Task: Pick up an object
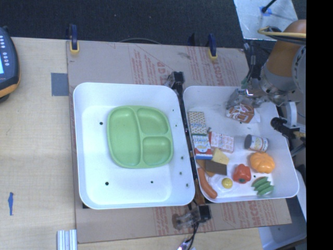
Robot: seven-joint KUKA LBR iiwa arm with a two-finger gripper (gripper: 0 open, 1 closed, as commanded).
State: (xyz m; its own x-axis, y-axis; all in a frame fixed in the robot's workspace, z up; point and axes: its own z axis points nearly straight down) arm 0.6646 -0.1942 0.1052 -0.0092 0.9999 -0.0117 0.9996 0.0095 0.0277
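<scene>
Two white bins sit on the counter (36, 139), and I take the right bin (291, 184) as the landmark. The gripper (247, 95) is low over the far part of this bin, directly above a crumpled brown and white packet (241, 112), which lies near the far rim. I cannot tell how the jaws stand, because the wrist hides them. The step in hand seems to be the descent on this packet. Toward the near side of this bin lie an orange fruit (261, 162), a small jar (256, 142) and a red pepper (241, 173). Next, I think the jaws must come around the packet and then lift it straight up
</scene>
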